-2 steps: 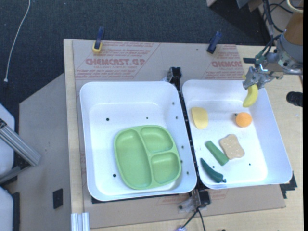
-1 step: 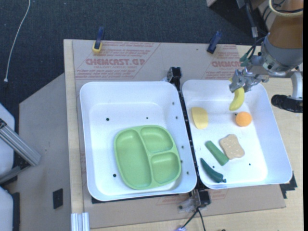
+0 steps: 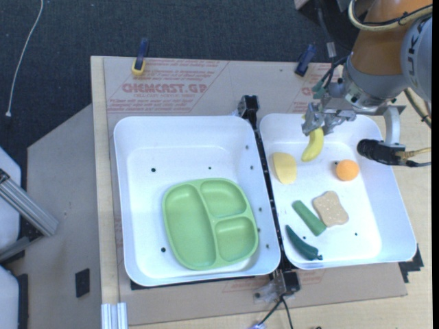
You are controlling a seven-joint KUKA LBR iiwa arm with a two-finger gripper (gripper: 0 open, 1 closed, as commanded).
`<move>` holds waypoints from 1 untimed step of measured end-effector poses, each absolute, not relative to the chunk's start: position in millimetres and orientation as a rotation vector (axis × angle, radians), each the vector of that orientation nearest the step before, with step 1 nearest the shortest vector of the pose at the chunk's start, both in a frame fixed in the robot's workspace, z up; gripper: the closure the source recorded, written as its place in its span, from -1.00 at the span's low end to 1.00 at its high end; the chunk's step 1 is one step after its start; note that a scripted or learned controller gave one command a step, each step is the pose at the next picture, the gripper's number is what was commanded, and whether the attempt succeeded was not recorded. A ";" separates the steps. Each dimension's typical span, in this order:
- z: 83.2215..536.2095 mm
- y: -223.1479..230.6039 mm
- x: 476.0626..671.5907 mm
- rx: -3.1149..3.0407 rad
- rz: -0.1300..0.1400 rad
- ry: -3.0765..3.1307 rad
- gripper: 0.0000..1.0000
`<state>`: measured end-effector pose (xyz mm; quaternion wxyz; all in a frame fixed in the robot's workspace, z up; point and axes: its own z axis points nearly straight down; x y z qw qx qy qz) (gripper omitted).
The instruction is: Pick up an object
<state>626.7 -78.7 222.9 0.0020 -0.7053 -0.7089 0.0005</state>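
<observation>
- Reaching in from the right, the arm (image 3: 384, 40) is cut off by the frame's top and right edges; its gripper (image 3: 324, 123) sits over the far end of the right bin (image 3: 401, 214).
- Directly under the gripper a banana (image 3: 313, 145) hangs nearly upright, its top end between the fingers, so it looks gripped; the contact itself is hard to make out.
- Just below and left of the gripper lies a yellow piece (image 3: 285, 167); below and right, an orange ball (image 3: 347, 170).
- Farther toward the near rim lie a bread slice (image 3: 330, 209) and two green pieces (image 3: 307, 218), the lower one partly over the rim.
- Well left of the gripper, the left bin (image 3: 137, 149) holds a green divided plate (image 3: 209, 222).
</observation>
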 end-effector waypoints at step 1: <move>215.8 -28.0 608.8 -2.214 0.003 -2.223 1.00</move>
